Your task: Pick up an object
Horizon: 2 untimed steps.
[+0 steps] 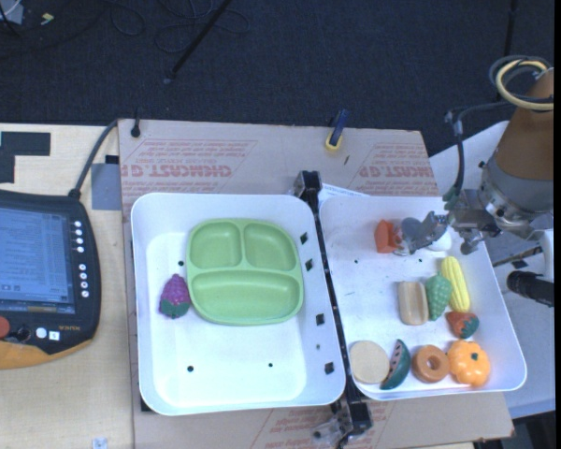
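— Cardboard-covered bench (pixel 224 162), nearest us toy doughnut (pixel 431 363), then corn (pixel 455 282). Our target?
— Orange block (pixel 386 236), right bin (pixel 510 344), beside our pincer (pixel 421 235). We can't tell its state; we'd centre before closing.

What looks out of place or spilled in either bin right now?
Nothing looks spilled or damaged. One oddity: the purple grapes lie on the left bin floor against the green plate, not in a compartment. The other toy foods cluster in the right bin.

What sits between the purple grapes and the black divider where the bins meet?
In the camera view, the green divided plate lies between the purple grapes and the divider, touching the grapes.
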Motion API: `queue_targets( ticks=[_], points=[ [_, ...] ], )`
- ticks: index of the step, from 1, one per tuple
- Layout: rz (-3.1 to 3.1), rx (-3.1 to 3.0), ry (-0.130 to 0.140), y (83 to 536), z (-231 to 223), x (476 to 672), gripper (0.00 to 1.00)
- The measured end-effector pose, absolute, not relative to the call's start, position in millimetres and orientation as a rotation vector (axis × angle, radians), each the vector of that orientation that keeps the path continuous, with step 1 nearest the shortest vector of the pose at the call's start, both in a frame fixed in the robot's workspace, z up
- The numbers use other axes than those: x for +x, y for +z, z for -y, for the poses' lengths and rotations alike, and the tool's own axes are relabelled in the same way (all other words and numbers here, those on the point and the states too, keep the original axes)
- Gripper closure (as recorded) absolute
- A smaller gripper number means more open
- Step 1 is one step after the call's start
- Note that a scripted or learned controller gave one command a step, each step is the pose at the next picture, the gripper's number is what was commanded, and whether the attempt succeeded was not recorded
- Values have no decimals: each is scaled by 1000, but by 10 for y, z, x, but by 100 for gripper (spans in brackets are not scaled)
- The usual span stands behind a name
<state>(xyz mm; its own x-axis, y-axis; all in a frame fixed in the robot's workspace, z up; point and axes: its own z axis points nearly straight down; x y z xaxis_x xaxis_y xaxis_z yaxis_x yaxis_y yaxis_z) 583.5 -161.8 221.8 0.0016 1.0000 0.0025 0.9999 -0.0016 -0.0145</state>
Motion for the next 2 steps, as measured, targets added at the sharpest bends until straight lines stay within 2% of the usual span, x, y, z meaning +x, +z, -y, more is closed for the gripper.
queue_targets(
  ticks=[1, 2],
  points=[
    [2221, -2220, 1, 2290, 1619, 5862, 0],
    [2218, -2216, 7, 1846, 1627, 5893, 0]
  ],
)
